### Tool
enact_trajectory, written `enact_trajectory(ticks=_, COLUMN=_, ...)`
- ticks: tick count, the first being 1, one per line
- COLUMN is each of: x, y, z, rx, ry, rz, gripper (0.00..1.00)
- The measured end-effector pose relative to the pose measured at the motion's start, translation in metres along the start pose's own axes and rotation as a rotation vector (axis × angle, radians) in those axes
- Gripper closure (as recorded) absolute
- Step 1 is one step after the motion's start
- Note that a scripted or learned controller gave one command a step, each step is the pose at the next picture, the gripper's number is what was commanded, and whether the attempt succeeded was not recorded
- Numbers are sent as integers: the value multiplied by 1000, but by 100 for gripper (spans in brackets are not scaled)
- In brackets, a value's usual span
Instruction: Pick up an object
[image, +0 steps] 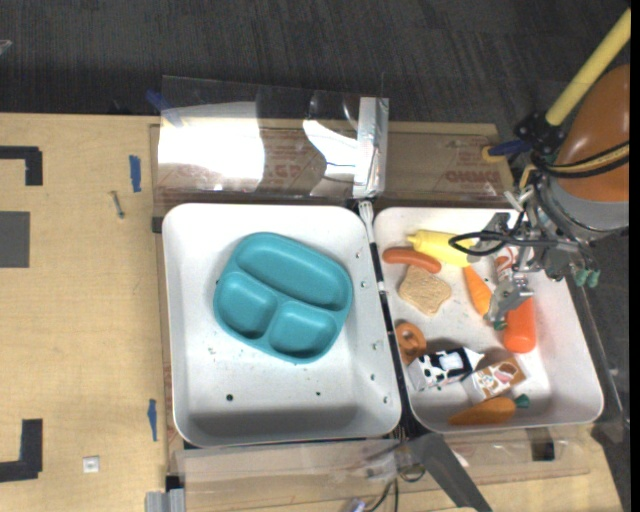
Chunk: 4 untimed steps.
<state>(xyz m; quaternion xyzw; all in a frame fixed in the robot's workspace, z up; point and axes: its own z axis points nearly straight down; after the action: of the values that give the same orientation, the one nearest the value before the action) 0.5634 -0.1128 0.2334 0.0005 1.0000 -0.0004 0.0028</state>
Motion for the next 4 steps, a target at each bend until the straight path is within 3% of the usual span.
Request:
enact_trajectory(ticks=1, x=-14, y=-4, z=134, rx=0, ry=-9, rz=95, gripper=0)
enact_trajectory(ticks=2, x=25, y=-36, z=137, rx=1, ry=-25, rz=195, gripper=0)
enact_trajectory(ticks=3, x=-38, y=-55, z=137, rx=4, ry=-20, rz=115, gripper=0)
enact_trajectory(ticks=4, x=-45, y=-79, z=138, rx=1, ry=-21, rz=152, gripper=0)
